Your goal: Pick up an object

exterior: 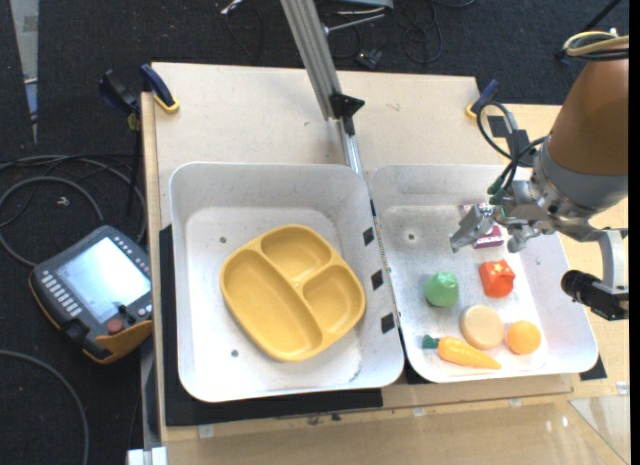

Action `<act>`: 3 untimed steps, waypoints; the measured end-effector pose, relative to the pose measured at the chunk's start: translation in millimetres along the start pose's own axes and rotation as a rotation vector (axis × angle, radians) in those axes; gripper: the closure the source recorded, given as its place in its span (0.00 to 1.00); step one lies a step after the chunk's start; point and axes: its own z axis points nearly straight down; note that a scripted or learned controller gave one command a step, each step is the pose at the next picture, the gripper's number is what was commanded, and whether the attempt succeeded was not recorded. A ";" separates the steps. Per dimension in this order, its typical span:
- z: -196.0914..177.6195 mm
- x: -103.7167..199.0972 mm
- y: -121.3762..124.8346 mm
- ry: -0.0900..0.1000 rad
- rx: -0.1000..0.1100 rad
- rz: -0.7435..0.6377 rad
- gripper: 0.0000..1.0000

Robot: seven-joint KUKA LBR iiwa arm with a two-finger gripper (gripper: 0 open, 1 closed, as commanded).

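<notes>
On the pale wooden counter (260, 113), the left white bin (190, 213) carries a smooth yellow plastic plate (291, 291) with three compartments. The right bin (420, 193) holds a round green toy (441, 290), a blocky red one (497, 277), a beige disc (483, 327), an orange ball (523, 337) and a tapered carrot (463, 353). The gripper (490, 230) hangs above a small purple object (489, 239), its metal fingers (467, 232) spread wide, holding nothing.

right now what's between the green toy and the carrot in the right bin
In the camera view the stretch between the green toy and the carrot is bare white bin floor; the pale round piece sits just to the right of it.
</notes>
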 end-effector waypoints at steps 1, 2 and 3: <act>-0.1 0.0 0.0 0.000 0.000 0.001 0.00; 47.5 8.6 2.3 0.001 0.005 0.001 0.00; 91.7 6.5 -1.5 0.001 0.005 0.003 0.00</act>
